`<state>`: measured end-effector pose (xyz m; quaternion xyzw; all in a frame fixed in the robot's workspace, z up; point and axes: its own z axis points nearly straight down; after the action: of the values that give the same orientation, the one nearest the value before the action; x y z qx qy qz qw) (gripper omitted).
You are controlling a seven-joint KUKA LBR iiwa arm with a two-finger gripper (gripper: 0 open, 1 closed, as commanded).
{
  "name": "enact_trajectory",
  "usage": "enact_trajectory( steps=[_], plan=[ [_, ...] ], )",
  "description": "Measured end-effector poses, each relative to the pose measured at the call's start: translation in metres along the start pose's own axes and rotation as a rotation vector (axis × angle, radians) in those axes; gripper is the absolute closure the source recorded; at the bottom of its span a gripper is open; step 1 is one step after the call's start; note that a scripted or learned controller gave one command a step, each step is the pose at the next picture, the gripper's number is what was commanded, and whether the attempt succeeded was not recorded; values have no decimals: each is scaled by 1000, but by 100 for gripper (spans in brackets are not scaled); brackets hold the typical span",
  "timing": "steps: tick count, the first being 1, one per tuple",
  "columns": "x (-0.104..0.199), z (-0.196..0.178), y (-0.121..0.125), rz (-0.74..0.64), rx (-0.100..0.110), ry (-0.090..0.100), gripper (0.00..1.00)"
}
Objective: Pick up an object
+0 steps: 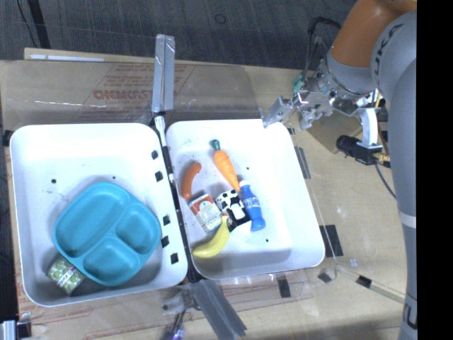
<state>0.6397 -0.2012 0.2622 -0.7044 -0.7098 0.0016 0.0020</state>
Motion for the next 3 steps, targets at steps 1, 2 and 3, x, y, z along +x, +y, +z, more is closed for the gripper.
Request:
enact_trajectory(
  steps=[1,2,3],
  plan=[
    [35,138,-3,-16,1,1,0],
    [23,170,-16,15,-1,0,0],
    [24,160,-16,10,1,0,100]
  ],
)
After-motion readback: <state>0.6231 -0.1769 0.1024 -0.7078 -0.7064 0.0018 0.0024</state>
